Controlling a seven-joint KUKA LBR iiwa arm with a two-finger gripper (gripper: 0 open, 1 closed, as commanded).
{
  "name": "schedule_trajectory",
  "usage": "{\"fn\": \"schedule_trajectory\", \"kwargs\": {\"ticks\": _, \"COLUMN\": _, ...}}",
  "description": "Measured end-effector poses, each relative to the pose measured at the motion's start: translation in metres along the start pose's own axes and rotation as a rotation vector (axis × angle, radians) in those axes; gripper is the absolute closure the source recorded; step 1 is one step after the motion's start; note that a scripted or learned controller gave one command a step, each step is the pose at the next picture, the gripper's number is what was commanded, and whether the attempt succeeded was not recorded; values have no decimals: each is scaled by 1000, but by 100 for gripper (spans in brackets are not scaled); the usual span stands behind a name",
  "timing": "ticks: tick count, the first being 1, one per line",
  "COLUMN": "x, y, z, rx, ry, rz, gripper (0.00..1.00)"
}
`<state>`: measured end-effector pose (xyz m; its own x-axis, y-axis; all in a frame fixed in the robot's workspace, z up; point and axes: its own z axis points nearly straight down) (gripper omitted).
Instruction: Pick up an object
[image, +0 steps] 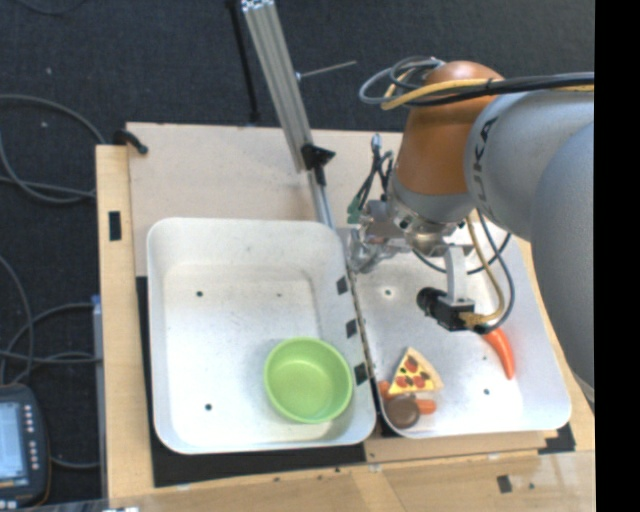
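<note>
My gripper (366, 250) hangs low over the far left corner of the right bin (530, 400), close to the wall between the two bins. A toy pizza slice (414, 373) lies near the front left of that bin. A brown round piece (402, 411) sits just in front of the slice, with a small orange piece (428, 406) touching it. An orange carrot-like toy (502, 352) lies toward the right side. A green bowl (308, 379) stands upright at the front right of the left bin (200, 260). I see nothing between the gripper and these things.
A slanted metal rail (285, 90) runs from the top of the view down to the bins' far edge. The grey arm with its orange band (450, 130) covers the far right of the right bin. Cables lie on the dark floor at left.
</note>
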<state>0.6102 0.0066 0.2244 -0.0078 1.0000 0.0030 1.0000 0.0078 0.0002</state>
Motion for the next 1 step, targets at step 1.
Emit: {"fn": "schedule_trajectory", "kwargs": {"ticks": 1, "x": 51, "y": -10, "z": -15, "rx": -2, "ry": 0, "rz": -1, "gripper": 100}}
